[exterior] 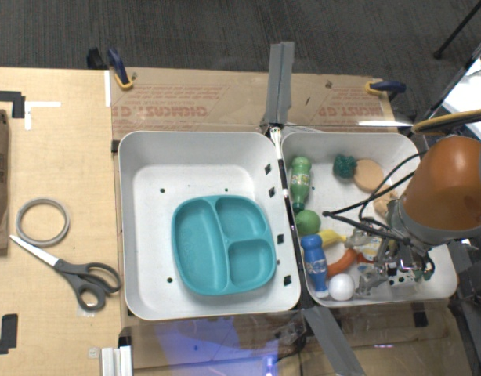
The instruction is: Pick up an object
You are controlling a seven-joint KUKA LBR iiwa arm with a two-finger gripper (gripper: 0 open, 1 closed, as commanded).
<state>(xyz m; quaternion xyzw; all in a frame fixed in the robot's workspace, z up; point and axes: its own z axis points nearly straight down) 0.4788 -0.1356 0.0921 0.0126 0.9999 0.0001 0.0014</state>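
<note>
While the arm (448,186) reaches in from the right, its gripper (385,269) hangs low in the right bin (358,142), near the front. It is too tangled with wires to tell how its jaws stand or if they hold a thing. Just left of it lie a white ball (341,287), a blue bottle (314,262), a green ball (307,222) and a green bottle (300,180). A teal tray (223,244) sits in the left bin (146,210). Scissors (68,271) and tape (42,221) lie on the bench
</note>
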